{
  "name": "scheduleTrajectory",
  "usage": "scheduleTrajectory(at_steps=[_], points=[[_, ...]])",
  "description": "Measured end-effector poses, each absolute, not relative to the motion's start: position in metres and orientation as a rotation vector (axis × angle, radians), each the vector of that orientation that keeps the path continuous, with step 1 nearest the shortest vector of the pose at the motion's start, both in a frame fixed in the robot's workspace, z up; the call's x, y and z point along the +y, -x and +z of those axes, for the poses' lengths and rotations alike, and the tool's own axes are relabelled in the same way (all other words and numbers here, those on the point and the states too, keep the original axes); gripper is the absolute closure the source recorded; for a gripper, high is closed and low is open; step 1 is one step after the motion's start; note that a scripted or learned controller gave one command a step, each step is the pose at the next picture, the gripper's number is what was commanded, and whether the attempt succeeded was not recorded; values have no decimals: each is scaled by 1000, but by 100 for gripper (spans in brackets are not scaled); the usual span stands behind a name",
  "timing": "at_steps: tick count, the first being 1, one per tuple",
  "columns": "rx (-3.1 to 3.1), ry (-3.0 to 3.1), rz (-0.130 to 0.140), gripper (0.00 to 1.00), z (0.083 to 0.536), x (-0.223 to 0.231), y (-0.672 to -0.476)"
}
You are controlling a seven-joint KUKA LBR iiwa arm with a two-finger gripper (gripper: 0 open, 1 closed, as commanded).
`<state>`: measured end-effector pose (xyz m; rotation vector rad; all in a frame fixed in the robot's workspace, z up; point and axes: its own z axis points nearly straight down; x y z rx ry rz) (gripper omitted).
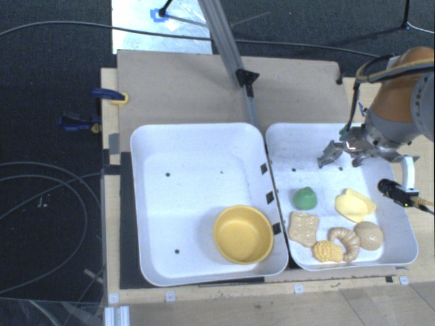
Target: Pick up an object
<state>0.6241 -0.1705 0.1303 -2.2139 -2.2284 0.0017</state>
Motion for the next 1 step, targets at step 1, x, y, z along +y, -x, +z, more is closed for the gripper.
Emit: scheduleTrajectory(at_steps=[1], points=[[-2227, 2215, 2, 0, 89, -170, -624]])
